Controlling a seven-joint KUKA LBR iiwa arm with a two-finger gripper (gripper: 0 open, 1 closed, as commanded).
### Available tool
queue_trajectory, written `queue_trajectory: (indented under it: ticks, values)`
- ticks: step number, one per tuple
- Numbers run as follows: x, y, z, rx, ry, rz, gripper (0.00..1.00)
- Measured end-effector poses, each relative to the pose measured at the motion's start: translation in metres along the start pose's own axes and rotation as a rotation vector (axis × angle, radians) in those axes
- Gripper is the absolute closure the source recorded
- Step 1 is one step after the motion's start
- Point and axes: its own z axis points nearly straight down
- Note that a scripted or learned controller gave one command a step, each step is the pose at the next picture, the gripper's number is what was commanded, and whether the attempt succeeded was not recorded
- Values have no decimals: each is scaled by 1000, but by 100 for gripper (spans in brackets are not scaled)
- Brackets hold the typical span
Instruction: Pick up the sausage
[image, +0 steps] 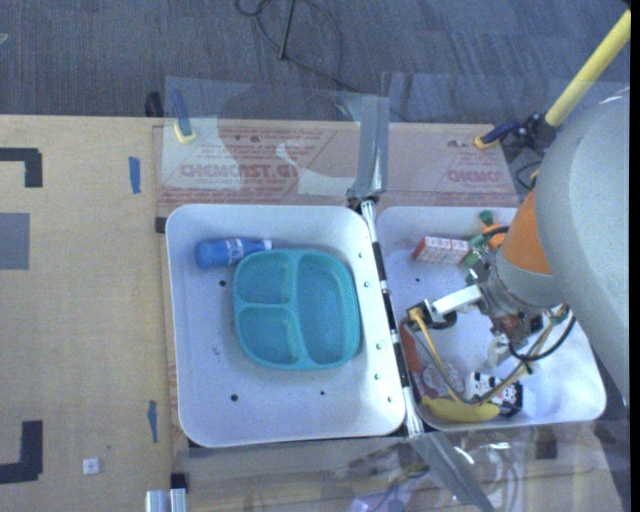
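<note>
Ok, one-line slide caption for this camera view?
Arm's end effector low in the right bin over cluttered items; teal divided plate and blue bottle in the left bin.

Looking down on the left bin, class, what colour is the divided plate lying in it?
Teal, a blue-green, all over the divided plate; the camera view from above shows it clearly.

I work in what looks like a robotics lab, not a home. My table is bare plywood marked with black tape corners and blue tape strips. Two white bins sit side by side, screwed down, backed by clear plastic sheets over cardboard. Beyond the far edge lies grey carpet with a loose cable.
</note>
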Motion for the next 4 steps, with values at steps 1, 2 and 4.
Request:
queue_trajectory:
  ticks: [1, 2, 4]
  values:
    - [65, 66, 2, 4, -1, 68, 0]
    - [103, 50, -1, -2, -19, 198, 0]
    - [12, 28, -41, 9, -6, 187, 0]
